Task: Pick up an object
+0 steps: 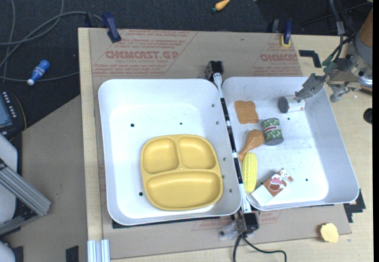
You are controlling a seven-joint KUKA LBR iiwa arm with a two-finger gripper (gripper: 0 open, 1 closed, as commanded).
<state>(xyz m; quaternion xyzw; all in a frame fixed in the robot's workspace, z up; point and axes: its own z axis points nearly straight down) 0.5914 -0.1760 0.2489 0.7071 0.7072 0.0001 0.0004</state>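
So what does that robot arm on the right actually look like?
It is a grey metal arm with an orange band above the wrist. At its end sits a small grey gripper of angular metal parts, with thin dark and green cables running alongside.

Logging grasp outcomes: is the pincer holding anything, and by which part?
Nothing is held. The pincer hangs over the right bin's far edge, nothing between its fingers.

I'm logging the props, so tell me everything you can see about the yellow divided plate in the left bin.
The yellow divided plate looks like matte plastic, a rounded rectangle with three wells: two smaller ones at the far side and one wide one nearer the camera. All three wells hold nothing. It lies flat and right way up on the floor of the left bin, toward its near right corner, with nothing else touching it.
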